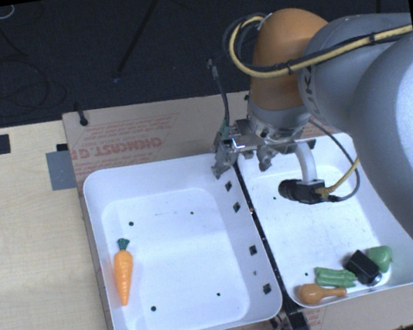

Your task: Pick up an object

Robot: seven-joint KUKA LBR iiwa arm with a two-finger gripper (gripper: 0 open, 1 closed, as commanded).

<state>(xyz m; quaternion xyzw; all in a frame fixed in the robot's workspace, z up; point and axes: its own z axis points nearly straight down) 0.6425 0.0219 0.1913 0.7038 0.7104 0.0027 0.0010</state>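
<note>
An orange toy carrot (123, 270) with a green top lies at the left side of the left bin (166, 206). In the near right corner of the right bin (313, 236) sits a cluster: a green pod (335, 277), a black block (362, 267), a green piece (379, 255) and an orange gourd-shaped toy (319, 292). My gripper (243, 160) hangs over the far end of the divider between the bins. Its fingers (221, 164) are spread open with nothing between them. It is far from both the carrot and the cluster.
A black connector on a yellow cable (299, 190) hangs from the wrist over the right bin. The large grey arm (385, 107) covers the right side of that bin. Cardboard (138, 132) lies under the bins, with a wooden benchtop (25, 253) to the left.
</note>
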